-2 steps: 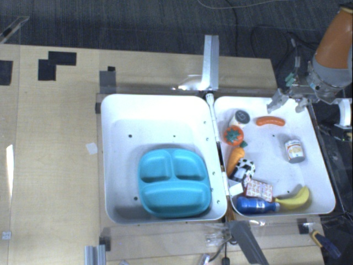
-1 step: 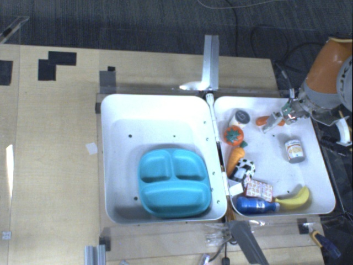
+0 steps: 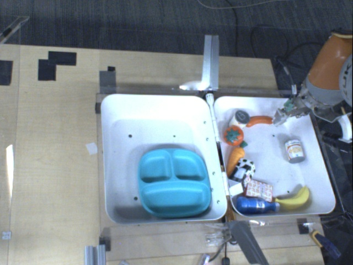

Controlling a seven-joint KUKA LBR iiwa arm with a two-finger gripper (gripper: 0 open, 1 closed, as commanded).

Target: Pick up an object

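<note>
**While the arm reaches over the right bin, the pickable objects lie on its floor**

Where the pale bench (image 3: 49,164) spreads across the view, two shallow white bins sit side by side, touching along a shared middle wall. The left bin (image 3: 118,120) holds one big thing, a blue divided tray (image 3: 174,182), lying flat toward the near side.

The right bin (image 3: 320,164) carries the clutter. The grey arm (image 3: 329,65), with its orange band, comes in from the right above the bin's far right corner. Its gripper (image 3: 284,115) is over the far part of the bin floor, just beside the right end of an orange stick-shaped piece (image 3: 259,121). Whether they touch cannot be told, and the claw is too blurred to tell if it is spread or pressed together.

Along the near wall lie a yellow banana (image 3: 294,199) and a blue bottle (image 3: 255,205), end to end. A red-and-white patterned packet (image 3: 258,190) rests just above the bottle. Near the middle wall, a carrot (image 3: 236,158) lies slanted, with a black-and-white item (image 3: 242,170) beside its lower end. Farther back is an orange-red round toy (image 3: 234,135). A small labelled can (image 3: 294,150) lies apart on the right. Smallest, a grey round piece (image 3: 241,116) sits at the far side, beside the stick's left end.
</note>
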